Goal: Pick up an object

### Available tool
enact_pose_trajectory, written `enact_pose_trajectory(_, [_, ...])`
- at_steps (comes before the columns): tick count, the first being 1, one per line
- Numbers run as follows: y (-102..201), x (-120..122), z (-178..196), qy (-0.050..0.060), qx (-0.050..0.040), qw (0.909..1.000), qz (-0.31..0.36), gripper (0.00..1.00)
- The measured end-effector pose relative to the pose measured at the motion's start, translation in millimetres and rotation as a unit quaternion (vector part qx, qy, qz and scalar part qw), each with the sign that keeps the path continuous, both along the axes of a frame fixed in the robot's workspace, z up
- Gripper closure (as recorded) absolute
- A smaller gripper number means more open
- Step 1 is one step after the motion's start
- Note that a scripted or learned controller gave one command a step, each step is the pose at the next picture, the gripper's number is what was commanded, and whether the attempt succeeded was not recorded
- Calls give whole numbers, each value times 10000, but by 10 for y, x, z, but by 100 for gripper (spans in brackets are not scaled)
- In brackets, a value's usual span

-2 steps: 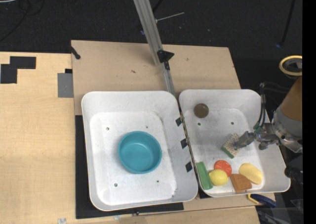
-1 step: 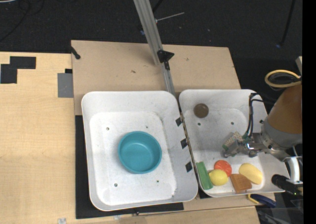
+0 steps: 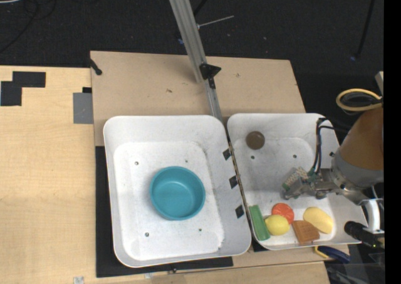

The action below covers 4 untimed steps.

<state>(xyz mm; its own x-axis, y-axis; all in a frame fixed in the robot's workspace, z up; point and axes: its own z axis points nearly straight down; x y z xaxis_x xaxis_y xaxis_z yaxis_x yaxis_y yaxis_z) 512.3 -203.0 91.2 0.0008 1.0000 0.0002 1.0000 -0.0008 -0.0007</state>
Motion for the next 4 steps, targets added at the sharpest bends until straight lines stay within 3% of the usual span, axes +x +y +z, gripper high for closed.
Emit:
enact_pose_trajectory(1, [-7,4,108,-9,-4,10000,-5,100])
enact_pose_trajectory(4, [8,85,1676,-21,-7,10000,4,100])
